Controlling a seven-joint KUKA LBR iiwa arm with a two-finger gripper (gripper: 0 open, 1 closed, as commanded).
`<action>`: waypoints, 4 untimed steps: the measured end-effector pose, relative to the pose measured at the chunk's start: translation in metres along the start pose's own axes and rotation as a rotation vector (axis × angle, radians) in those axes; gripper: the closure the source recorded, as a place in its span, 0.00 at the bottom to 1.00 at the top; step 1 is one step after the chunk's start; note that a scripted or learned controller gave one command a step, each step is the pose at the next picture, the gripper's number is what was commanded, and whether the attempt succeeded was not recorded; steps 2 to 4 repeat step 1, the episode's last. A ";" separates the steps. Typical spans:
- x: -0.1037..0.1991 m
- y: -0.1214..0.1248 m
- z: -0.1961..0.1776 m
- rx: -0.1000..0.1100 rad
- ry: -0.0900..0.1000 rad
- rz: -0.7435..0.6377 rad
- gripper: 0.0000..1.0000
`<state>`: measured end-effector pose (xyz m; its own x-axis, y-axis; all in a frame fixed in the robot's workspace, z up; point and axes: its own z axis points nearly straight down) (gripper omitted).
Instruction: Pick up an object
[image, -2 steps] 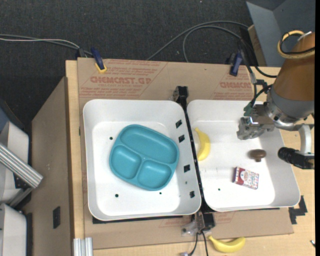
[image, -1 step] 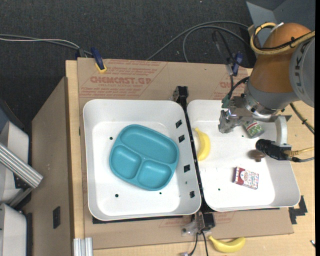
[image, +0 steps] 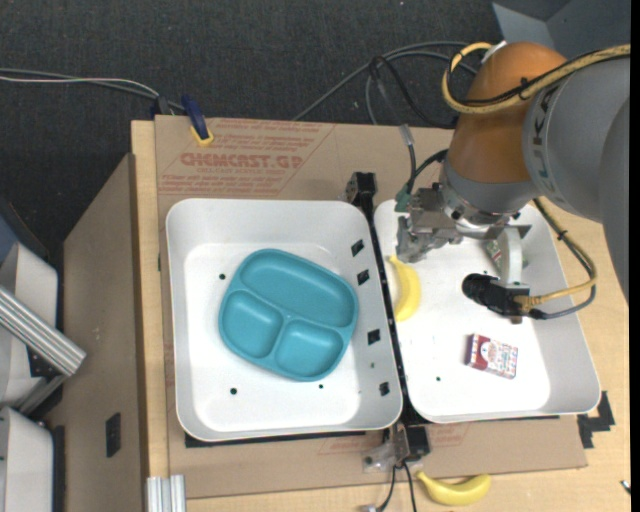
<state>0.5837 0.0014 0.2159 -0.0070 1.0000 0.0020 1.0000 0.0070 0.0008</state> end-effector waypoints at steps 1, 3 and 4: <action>0.044 0.011 0.001 -0.001 0.000 0.001 1.00; 0.044 0.011 0.001 -0.001 0.000 0.001 1.00; 0.044 0.011 0.001 -0.001 0.000 0.001 1.00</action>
